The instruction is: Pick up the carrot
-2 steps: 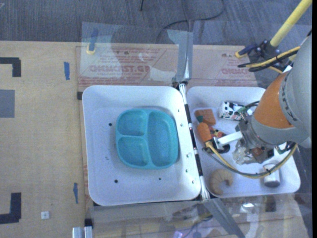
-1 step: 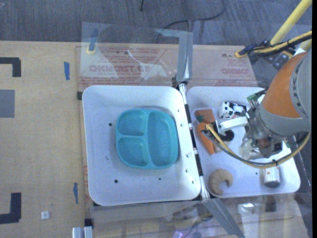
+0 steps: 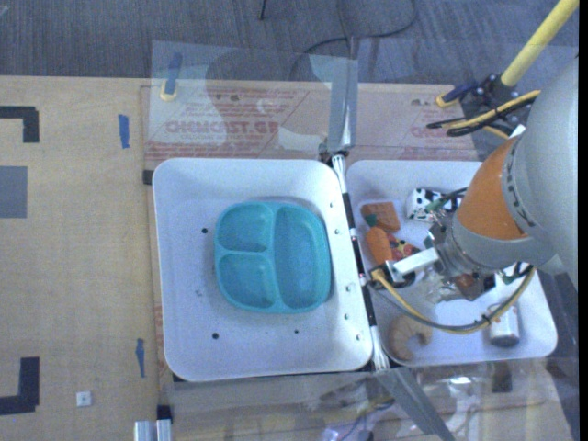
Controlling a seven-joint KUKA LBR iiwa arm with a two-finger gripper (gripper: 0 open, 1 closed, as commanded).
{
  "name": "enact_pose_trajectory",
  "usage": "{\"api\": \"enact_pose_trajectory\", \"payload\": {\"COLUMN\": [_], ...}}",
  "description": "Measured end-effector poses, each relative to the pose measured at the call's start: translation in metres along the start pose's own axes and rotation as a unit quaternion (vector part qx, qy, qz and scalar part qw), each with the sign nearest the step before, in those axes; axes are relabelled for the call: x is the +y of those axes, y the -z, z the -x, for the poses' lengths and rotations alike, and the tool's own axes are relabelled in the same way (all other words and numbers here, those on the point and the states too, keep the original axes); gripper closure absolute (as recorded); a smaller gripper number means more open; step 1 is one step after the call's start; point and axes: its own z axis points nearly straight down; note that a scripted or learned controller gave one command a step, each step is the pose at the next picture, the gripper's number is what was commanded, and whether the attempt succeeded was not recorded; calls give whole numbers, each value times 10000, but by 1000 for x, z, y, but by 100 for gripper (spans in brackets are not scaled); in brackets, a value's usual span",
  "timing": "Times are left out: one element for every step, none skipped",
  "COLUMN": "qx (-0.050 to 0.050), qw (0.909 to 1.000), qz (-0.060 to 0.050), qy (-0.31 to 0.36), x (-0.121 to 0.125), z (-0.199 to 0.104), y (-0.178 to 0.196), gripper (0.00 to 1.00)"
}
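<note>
carrot (image 3: 378, 244) half behind arm (image 3: 501, 205)

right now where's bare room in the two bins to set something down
Left bin: bare white floor rings the teal divided plate, widest along its left and front. Right bin: crowded, with the carrot, small items and the arm over it.

- carrot (image 3: 378, 244): orange, stubby, lying flat in right bin (image 3: 542, 338)
- near bin's left wall, toward the far-left corner, roughly lengthwise front-to-back
</note>
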Motion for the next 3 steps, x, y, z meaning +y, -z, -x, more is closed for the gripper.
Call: {"api": "enact_pose_trajectory", "payload": {"qx": [-51, -62, -59], "qw": [9977, 9950, 9992], "qz": [3, -8, -13], "qy": [-678, -993, 385], "x": [-73, -84, -73], "z": [-11, 8, 13], "y": [95, 95, 95], "gripper": [100, 100, 100]}}
